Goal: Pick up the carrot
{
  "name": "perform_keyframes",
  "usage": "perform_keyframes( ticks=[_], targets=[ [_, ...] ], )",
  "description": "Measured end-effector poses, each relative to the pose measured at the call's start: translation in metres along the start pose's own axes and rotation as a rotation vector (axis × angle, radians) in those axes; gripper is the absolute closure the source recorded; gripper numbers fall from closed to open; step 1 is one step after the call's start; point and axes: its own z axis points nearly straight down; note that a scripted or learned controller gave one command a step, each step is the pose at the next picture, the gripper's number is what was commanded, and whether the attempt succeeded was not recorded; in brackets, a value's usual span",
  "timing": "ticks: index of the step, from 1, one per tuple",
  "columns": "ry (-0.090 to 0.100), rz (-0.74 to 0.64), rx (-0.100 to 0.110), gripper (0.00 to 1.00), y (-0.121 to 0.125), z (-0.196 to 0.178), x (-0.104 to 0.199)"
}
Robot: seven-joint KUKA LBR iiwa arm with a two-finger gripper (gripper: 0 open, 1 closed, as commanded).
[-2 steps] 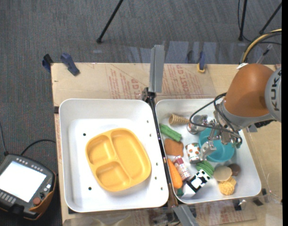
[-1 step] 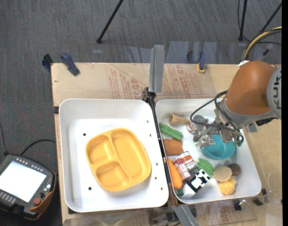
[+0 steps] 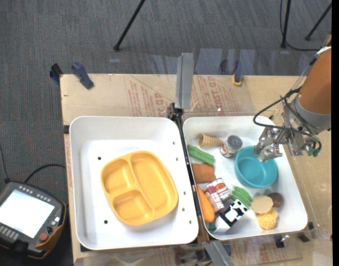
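The carrot (image 3: 206, 203) lies along the left wall of the right bin (image 3: 300, 204), well down and to the left of the end effector (image 3: 267, 148), wedged beside a red-labelled can (image 3: 217, 192) with a green bean (image 3: 200, 154) farther up. A clean pick likely means crossing over the teal bowl (image 3: 257, 170), turning to straddle the carrot's width and descending near mid-length. The end effector hangs over that bowl's rim, holding nothing visible; whether it is open cannot be told, cabling blurs it. The carrot's lower tip disappears among clutter.
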Motion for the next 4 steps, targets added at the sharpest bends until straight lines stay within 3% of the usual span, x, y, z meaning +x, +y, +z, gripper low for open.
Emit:
perform_keyframes(
  ticks=[1,2,3,4],
  targets=[
    [0.006,-0.067,-0.002,1.0,-0.031,-0.035,0.042],
    [-0.004,-0.248,0.001,1.0,-0.03,-0.207,0.052],
    [0.01,-0.579,-0.009,1.0,-0.031,-0.162,0.088],
    [0.003,-0.67,-0.004,1.0,-0.031,-0.229,0.092]
  ],
)
